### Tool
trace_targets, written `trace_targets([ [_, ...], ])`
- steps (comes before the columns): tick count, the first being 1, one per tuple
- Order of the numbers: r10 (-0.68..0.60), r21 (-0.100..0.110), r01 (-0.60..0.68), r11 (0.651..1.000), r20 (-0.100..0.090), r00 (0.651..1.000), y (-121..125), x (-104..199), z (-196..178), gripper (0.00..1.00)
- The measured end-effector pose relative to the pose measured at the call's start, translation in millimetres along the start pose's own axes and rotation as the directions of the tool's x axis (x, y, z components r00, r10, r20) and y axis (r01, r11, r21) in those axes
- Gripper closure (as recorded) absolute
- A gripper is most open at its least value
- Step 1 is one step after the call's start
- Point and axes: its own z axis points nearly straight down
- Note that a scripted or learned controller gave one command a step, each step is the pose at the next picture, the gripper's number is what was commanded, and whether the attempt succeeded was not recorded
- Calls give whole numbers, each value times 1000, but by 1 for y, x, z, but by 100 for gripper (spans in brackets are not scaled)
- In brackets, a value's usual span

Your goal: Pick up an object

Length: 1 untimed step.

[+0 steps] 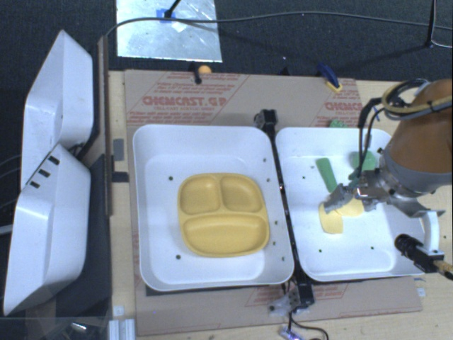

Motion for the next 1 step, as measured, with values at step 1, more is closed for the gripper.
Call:
trace_targets([
  [1,-1,-3,1,1000,1,1000,62,-6,-18,0],
])
